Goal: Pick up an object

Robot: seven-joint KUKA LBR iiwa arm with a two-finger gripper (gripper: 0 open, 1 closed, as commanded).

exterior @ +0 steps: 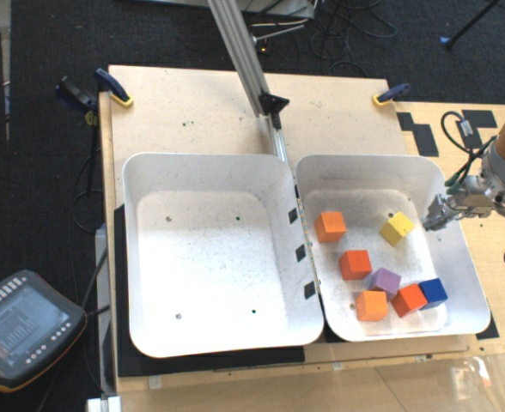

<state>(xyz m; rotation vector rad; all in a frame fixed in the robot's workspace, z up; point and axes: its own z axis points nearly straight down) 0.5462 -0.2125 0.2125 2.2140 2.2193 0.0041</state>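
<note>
While the gripper (435, 215) is hovering at the right rim of the right bin (364, 168), just beside the yellow cube (398, 228), nothing is sitting between its fingers, and whether they are standing apart or together I cannot tell, since the tip is looking small and blurred against the bin wall. Candidates for the pick are all lying in that bin: an orange cube (330, 226) near the divider, a red-orange cube (355, 264) below it, and a tight cluster at the front made of a purple cube (386, 281), a second orange cube (372, 305), a red cube (410, 299) and a blue cube (433, 292), several of them touching. Trouble is probably waiting in two places. Going for the yellow cube, which is lying tilted and near the sloping wall, a finger is likely to be striking the rim or nudging the cube aside instead of straddling it. Going for the cluster, the fingers are risking landing on a neighbour and wedging, or closing on two cubes and dropping both. The left bin (209, 256) is offering nothing to grasp
</note>
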